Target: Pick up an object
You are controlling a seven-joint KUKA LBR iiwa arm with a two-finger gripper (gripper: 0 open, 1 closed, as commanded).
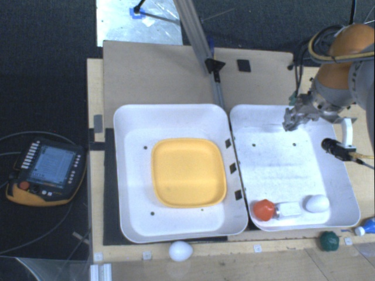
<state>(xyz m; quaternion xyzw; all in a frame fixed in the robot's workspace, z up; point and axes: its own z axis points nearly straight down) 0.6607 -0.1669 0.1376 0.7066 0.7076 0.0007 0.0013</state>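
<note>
Up by the right bin's point(351, 212) far rim hangs the claw point(291, 122), grip state unclear

A square yellow plate point(188, 172) with rounded corners lay flat in the middle of the left bin point(130, 122), its raised rim facing up, apart from all four walls. In the right bin point(246, 117), three small things sat in a row along the near wall: an orange-red ball point(263, 209) at the near left corner, a white oblong piece point(289, 209) lying on its side just beside it, and a white egg-shaped object point(317, 204) a little farther right. Another white egg-shaped object point(180, 251) rested on the bench just outside the left bin's near edge.
</note>
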